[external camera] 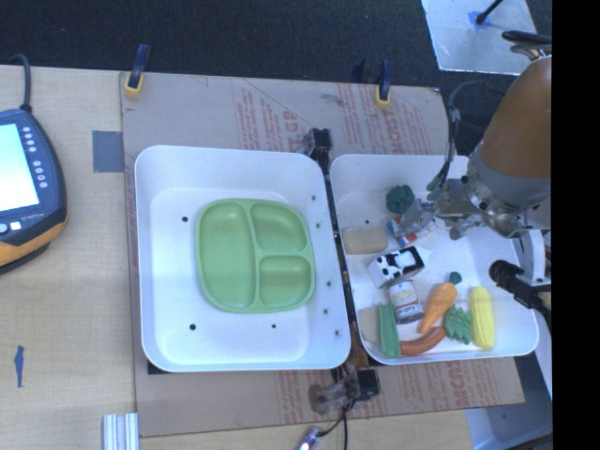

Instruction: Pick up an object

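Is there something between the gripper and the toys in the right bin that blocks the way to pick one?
Nothing visible blocks it. The gripper hangs over the right bin, beside the dark green toy and above the cow toy. The toys lie close together, so a neighbour may get bumped.

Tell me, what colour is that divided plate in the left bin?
The divided plate is light green, seen clearly in the camera view against the white left bin.

Red print on cardboard sheet [281, 111] under bins: illegible. No other readable text.
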### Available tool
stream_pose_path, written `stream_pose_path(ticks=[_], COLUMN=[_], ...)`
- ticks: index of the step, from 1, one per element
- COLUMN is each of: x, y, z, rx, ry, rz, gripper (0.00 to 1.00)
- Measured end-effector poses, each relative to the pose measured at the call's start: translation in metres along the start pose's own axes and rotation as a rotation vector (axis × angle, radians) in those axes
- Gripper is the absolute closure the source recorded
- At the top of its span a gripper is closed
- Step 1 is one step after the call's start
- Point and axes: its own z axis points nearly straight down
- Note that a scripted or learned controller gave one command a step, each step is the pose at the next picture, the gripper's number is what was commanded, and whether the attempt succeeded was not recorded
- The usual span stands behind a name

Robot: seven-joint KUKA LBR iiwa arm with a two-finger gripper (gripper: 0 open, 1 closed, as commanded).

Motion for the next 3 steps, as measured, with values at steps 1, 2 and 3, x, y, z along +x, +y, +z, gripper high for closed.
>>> stream_pose_path(ticks=[1,2,3], x=[-0.020,-0.009,-0.053], y=[0.072,0.109,0.051], z=[0.105,0.104,0.107], rx=[-0.010,-0.010,-0.007], ry=[-0.004,-0.003,-0.007], rz=[-0.003,0.000,0.001], gripper=[0.00,0.00,0.00])
